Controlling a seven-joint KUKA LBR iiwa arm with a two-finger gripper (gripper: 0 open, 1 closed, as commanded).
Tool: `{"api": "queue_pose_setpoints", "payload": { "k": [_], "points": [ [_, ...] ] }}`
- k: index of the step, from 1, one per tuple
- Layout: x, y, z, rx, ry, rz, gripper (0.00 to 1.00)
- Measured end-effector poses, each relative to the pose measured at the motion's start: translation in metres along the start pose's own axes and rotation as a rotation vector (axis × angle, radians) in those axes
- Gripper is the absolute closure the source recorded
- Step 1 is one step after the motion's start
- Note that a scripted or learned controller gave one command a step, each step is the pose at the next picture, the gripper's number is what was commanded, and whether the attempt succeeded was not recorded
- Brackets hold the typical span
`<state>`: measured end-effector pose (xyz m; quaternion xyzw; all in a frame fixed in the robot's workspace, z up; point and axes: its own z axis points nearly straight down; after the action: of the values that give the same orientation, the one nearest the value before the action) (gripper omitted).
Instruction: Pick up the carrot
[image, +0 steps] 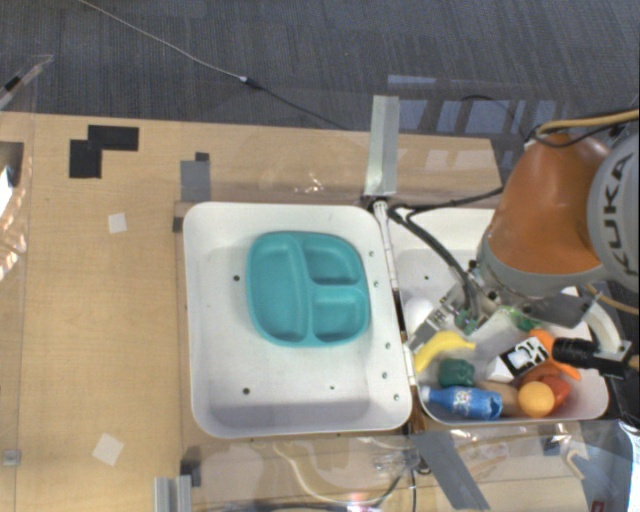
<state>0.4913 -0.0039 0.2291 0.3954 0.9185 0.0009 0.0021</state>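
Note:
The carrot (553, 349) lies in the right bin (425, 268), orange with a green top towards the arm, partly hidden by a black-and-white tag and the wrist. My gripper (463, 317) hangs low over the middle of that bin, just left of the carrot and right above a yellow banana-shaped toy (442, 349). The big orange and grey wrist (545, 215) covers most of the bin behind it. Nothing can be seen held in the gripper.
The left bin (215, 400) holds a teal divided plate (306, 288). By the right bin's front wall lie a dark green toy (458, 372), a blue can (464, 402) and an orange ball (537, 398). A black cable (430, 243) runs across the right bin's back.

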Motion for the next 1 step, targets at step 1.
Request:
{"api": "queue_pose_setpoints", "payload": {
  "k": [1],
  "points": [
    [0.0000, 0.0000, 0.0000, 0.000, 0.000, 0.000, 0.00]
  ]
}}
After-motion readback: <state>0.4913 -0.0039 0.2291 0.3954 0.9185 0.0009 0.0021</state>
